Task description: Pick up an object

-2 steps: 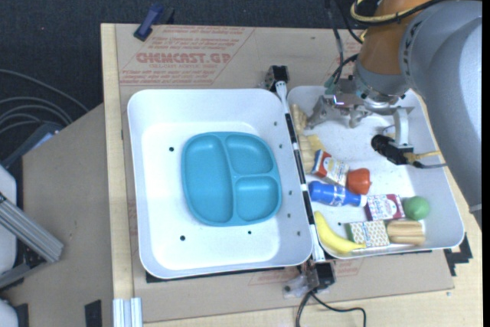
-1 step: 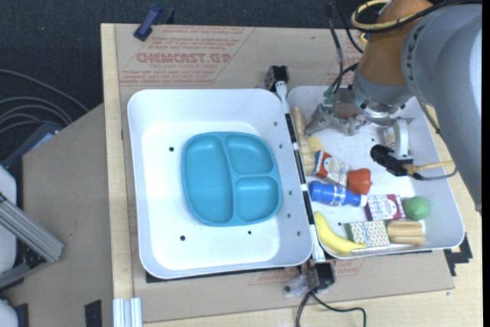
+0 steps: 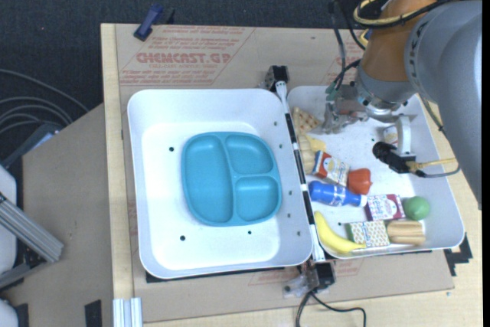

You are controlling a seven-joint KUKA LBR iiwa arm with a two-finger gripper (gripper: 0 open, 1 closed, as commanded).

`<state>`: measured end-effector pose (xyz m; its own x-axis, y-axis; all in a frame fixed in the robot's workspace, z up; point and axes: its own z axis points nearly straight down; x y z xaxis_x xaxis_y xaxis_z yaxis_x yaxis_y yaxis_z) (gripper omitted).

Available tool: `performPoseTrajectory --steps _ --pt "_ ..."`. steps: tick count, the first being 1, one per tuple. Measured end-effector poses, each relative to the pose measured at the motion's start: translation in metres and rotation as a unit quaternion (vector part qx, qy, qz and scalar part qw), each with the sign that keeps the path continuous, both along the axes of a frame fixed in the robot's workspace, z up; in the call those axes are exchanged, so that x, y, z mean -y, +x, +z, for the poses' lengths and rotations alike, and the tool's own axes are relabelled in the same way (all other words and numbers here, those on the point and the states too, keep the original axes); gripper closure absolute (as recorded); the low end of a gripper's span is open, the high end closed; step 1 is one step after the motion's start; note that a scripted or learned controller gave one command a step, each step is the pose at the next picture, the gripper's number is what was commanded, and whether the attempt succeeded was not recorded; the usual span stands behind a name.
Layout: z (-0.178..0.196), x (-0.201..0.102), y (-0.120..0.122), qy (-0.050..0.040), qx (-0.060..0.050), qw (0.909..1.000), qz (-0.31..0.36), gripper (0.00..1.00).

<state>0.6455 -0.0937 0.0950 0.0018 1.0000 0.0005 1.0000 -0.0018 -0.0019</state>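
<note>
The right bin point(image 3: 452, 230) held a banana point(image 3: 334, 237), blue bottle point(image 3: 334, 194), red block point(image 3: 359, 181), green ball point(image 3: 416, 206) and small cartons; the tool point(image 3: 337, 112) hung over its far end, grip impossible to tell; the left bin point(image 3: 153, 119) held a blue divided plate point(image 3: 230, 178).

Glossy plastic blue tray point(image 3: 230, 178); matt white bins point(image 3: 153, 165)

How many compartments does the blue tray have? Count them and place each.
3. The blue tray lies in the left bin: one long compartment along its left side, a smaller one at upper right, another at lower right.
</note>
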Motion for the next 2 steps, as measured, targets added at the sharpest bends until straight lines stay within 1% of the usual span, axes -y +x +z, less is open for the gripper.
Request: performPoseTrajectory --steps 1,2 --pt "0.000 0.000 0.000 -0.0001 0.000 1.0000 0.000 0.00" --pt "-0.010 -0.002 -0.021 0.0001 0.000 1.0000 0.000 0.00"
